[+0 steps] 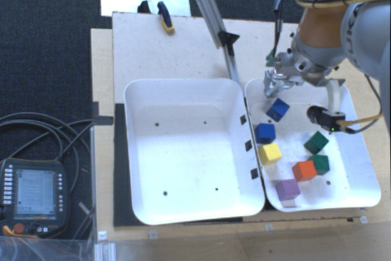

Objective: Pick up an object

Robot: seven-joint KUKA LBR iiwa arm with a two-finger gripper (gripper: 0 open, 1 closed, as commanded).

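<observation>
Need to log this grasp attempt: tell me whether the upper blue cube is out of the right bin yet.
Cannot tell. The blue cube appears tilted just below the gripper, over the right bin; whether it is lifted or resting is unclear.

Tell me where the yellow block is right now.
The yellow block lies in the right bin, close to the bin's left wall, just below a blue block and up-left of the purple block.

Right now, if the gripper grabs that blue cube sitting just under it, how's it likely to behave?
The blue cube looks like a small solid block, so probably stiff and light. Its flat faces should suit the gripper and keep it from rolling. It sits turned at an angle in the right bin, so a misaligned close may twist or push it aside.
</observation>
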